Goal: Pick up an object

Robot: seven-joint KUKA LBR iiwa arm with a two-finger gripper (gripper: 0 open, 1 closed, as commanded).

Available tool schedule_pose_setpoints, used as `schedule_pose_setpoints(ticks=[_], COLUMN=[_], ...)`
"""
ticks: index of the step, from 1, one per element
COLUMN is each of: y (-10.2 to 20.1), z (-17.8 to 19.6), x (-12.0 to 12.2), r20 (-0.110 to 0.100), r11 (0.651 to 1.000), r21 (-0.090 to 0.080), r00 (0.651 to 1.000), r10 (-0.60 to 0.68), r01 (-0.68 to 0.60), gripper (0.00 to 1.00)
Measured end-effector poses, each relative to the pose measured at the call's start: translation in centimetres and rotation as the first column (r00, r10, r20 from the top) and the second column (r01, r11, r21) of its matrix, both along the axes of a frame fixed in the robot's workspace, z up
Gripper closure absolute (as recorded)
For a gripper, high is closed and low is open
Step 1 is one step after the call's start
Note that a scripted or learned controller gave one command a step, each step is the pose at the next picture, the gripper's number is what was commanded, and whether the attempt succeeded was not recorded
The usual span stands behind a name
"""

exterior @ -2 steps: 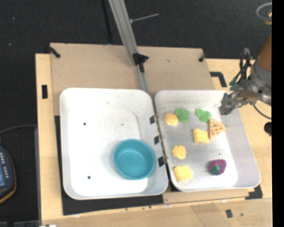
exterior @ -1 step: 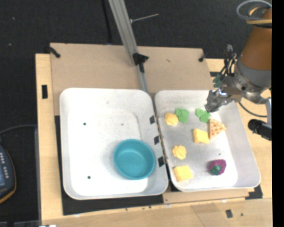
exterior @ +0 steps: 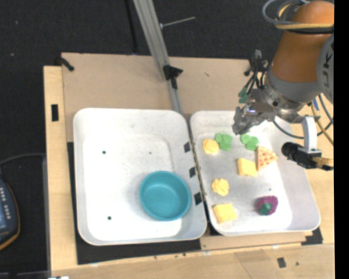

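Camera view from above the bench gives you two shallow white bins side by side on a tan board, with the grey-and-orange arm [exterior: 299, 45] reaching in from the right. Count the contents: the left bin [exterior: 104, 132] carries one thing, a round teal bowl [exterior: 164, 195] sitting near its lower right corner, mouth up. The right bin [exterior: 296, 211] carries eight small toy foods. You have two green pieces, one [exterior: 223, 140] near the bin's upper left and one [exterior: 250, 142] just right of it; four yellow pieces, namely a rounded one [exterior: 211, 147] touching the first green piece, a block [exterior: 246, 167] near the middle, a ridged lump [exterior: 220, 186] below and left of that, and a flat wedge [exterior: 224, 213] by the lower edge; one orange-and-yellow pizza-like slice [exterior: 266, 156] just right of the yellow block; and one dark purple piece with a green top [exterior: 267, 205] in the lower right. The gripper [exterior: 244, 122] hangs over the far edge of the right bin, just above the two green pieces, and you cannot tell from this angle whether its fingers are spread or pressed together; nothing shows between them. A slanted metal pole [exterior: 156, 39] crosses the board behind the bins.
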State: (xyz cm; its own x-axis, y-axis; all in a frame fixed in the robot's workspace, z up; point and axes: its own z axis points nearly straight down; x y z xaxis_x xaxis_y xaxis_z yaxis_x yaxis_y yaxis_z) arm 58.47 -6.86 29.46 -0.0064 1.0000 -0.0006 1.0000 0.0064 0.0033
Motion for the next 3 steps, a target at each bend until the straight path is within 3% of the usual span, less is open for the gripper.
schedule_pose_setpoints(ticks=[3], y=[14.6], z=[-5.8], x=[2.2], r20=[-0.006], r11=[1.000], r21=[0.001], r00=[1.000], r10=[0.000], r01=[0.000], gripper=[1.00])
